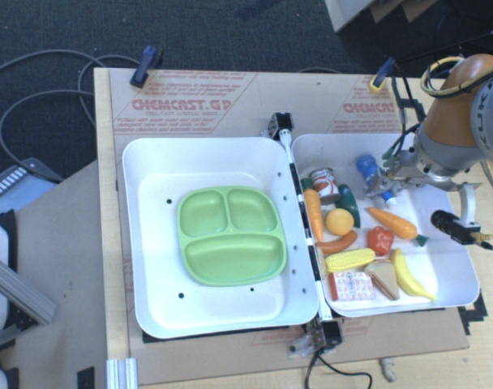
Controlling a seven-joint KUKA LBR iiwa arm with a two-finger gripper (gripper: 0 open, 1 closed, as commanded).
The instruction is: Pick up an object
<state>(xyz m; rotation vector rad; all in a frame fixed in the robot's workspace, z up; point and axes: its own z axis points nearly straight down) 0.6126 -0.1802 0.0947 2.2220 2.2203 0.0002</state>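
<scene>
Nearest, in the right bin (461, 286): a banana (410, 275), a corn cob (349, 259), a red-and-white packet (353, 285) with print too small to read. Beyond them lie a tomato (379, 240), two carrots (395, 223), an orange (339, 221) and a can (323, 180). The left bin (149, 217) holds a green divided plate (230, 236). The cardboard (182, 104) on the counter reads "CHEMCAST GP". The arm (456, 116) bends down from the right; its jaws (386, 186) sit low beside a blue object (366, 166); whether they are clenched cannot be told.
</scene>
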